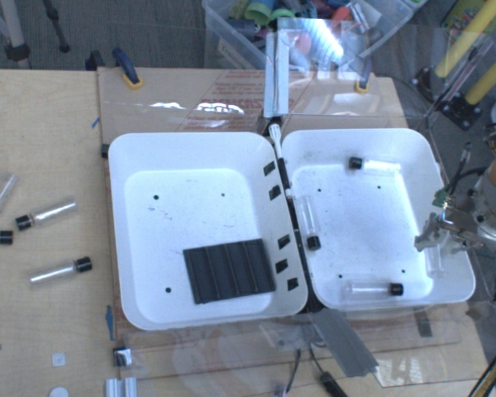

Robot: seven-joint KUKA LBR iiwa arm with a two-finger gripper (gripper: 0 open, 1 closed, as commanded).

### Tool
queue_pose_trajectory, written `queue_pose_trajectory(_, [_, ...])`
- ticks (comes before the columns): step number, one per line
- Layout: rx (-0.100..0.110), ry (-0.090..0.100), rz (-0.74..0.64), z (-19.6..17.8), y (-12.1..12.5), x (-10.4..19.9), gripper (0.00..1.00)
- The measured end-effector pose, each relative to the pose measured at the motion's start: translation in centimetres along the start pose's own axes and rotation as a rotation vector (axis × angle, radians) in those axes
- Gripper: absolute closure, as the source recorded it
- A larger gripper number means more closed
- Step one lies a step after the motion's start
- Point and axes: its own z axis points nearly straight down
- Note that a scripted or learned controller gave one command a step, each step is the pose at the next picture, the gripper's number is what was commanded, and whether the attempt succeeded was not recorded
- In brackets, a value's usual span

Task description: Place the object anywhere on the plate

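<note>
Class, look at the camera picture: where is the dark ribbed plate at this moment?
The dark ribbed plate lies flat in the left white bin, toward its near edge and right of centre, close to the divider between the two bins.

One fixed camera hung above the bench and looked down at a slant, far enough back to take in both white bins whole. The left bin and the right bin sat side by side mid-picture. Beyond the far edge, a clear tub of toys showed. The arm's claw came in from the right.
</note>
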Motion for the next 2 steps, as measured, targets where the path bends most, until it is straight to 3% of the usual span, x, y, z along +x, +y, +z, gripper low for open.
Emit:
queue_pose_trajectory(1, [-0.001,0.0,0.541,-4.2,0.5,2.0,1.0])
queue_pose_trajectory(2, [0.005,0.0,0.764,-1.2,-1.2,2.9,1.0])
